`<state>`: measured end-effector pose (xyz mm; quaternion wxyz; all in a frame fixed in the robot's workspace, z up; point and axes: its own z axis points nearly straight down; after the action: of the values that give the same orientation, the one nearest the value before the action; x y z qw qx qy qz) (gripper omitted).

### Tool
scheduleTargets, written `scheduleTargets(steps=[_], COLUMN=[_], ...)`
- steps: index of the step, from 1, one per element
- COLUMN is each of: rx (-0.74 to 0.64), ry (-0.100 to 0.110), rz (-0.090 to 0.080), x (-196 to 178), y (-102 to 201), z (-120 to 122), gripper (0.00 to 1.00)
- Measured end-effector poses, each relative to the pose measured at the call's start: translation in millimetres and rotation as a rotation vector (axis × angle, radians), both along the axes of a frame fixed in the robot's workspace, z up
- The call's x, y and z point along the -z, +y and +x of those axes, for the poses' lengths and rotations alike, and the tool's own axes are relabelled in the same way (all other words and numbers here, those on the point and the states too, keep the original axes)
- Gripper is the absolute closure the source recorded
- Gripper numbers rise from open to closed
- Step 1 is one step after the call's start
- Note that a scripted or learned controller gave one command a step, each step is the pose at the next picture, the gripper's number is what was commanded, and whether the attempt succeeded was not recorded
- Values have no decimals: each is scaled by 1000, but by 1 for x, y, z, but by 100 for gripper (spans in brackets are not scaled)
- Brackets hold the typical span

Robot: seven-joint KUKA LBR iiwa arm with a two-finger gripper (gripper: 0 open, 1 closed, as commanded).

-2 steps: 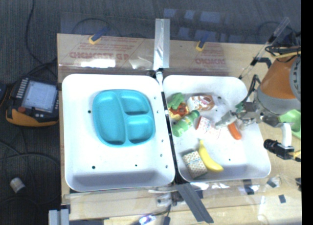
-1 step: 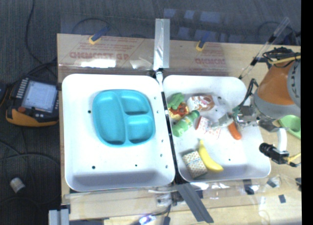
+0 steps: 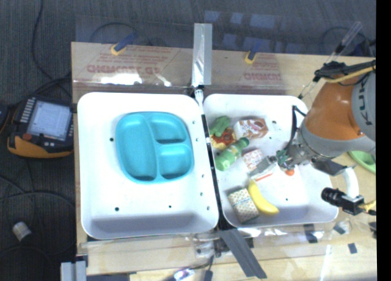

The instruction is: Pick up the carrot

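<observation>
Lying just under the gripper (image 3: 286, 162) in the right bin (image 3: 305, 209), the small orange carrot (image 3: 289, 171) looks light, stiff and smooth, best pinched across its middle, though I cannot tell how the jaws stand.

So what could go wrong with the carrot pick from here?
1. The gripper sits low in the right bin, with a small orange piece, possibly the carrot, just beside it; a grab may miss it or knock it away.
2. A packet lies right next to the gripper and could get caught instead.
</observation>
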<state>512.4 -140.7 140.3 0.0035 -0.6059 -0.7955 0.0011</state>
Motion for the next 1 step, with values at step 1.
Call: scheduleTargets(steps=[1], rx=[-492], ry=[-2], rz=[3], x=[-62], y=[30], z=[-20], gripper=[0])
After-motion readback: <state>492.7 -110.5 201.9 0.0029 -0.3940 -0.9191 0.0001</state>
